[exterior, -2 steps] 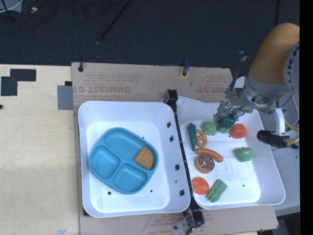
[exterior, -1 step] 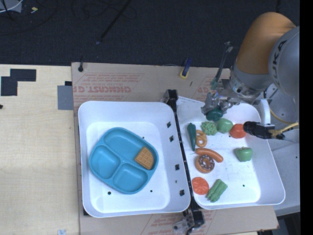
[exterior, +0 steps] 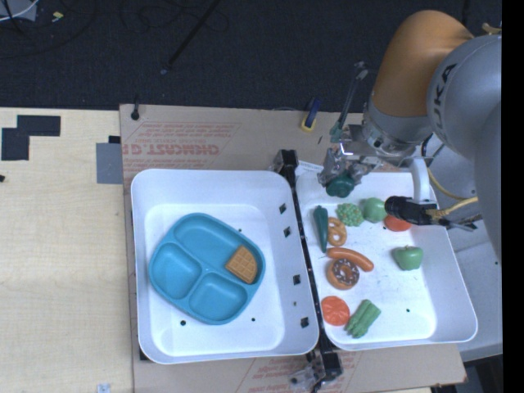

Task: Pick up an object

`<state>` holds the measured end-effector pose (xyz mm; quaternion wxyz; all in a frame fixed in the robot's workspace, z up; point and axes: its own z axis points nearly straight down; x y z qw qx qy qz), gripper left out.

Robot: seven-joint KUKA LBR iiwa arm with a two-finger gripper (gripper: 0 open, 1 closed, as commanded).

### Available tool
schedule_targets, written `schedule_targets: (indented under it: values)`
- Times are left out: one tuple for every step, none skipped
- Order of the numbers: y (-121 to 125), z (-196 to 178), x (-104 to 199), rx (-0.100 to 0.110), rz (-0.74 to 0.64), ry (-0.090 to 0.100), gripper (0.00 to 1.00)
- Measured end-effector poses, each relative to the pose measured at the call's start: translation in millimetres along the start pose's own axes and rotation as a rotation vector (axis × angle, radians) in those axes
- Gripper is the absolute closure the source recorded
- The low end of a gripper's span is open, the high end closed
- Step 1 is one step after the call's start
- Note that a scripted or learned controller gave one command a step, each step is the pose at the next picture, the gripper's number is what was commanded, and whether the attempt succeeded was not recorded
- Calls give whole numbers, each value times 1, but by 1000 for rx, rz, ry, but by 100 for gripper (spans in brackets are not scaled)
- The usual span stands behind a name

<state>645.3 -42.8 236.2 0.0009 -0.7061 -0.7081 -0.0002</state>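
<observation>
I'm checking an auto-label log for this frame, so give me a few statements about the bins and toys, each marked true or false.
1. The blue divided plastic plate lies in the left white bin. True.
2. A tan waffle piece rests on that plate. True.
3. The green toy pepper sits on the plate. False: it lies in the right white bin.
4. The gripper hangs over the left bin. False: it is at the right bin's far edge, beside a dark green round toy.

One fixed camera above, slanting down on both bins
</observation>
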Motion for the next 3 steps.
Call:
schedule_targets:
  values:
    - [-3, 12, 2, 3, 3, -1, 100]
    - [-4, 0, -1, 0, 4, -2, 100]
    - [6, 11, -12, 0, 4, -2, 100]
